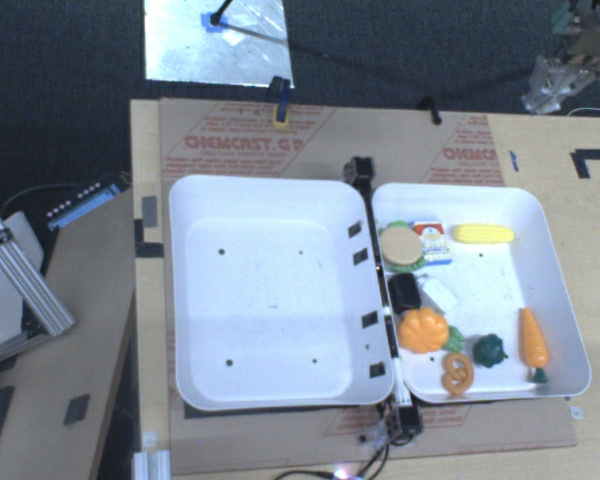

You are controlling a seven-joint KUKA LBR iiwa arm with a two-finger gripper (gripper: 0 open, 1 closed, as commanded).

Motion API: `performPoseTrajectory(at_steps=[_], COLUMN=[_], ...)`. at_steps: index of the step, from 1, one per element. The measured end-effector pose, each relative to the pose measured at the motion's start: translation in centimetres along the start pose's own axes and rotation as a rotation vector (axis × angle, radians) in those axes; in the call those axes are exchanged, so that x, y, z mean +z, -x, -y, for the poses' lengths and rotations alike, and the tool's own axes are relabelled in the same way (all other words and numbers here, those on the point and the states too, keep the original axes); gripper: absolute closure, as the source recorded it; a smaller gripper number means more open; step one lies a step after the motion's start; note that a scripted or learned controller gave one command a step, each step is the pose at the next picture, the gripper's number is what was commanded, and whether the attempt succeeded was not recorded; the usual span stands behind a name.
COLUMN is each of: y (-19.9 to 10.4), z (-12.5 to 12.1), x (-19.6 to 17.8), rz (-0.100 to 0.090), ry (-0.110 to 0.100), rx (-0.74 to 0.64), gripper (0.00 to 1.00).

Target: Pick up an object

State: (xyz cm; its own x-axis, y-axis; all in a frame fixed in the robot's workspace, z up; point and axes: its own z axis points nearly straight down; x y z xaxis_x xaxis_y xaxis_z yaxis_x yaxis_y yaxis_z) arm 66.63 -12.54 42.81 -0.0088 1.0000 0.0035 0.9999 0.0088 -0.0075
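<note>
The right white bin holds several toy items. A yellow corn cob lies at the back, with a round burger and a small red, white and blue box to its left. A black block and an orange pepper sit along the left wall. At the front are a pretzel, a green broccoli and a carrot. My gripper hangs blurred at the top right, beyond the bench's far edge and well away from the bins.
The left white bin stands beside the right one, joined by black clips along the shared wall. A shiny metal sheet lies on the dark floor behind the bench. A grey rail juts in at the left.
</note>
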Motion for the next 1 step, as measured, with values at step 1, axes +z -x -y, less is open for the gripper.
performPoseTrajectory(at_steps=[1], y=[2.13], z=[1.79], x=[-11.54], rz=[0.008], ry=[0.023], rx=[0.008], gripper=[1.0])
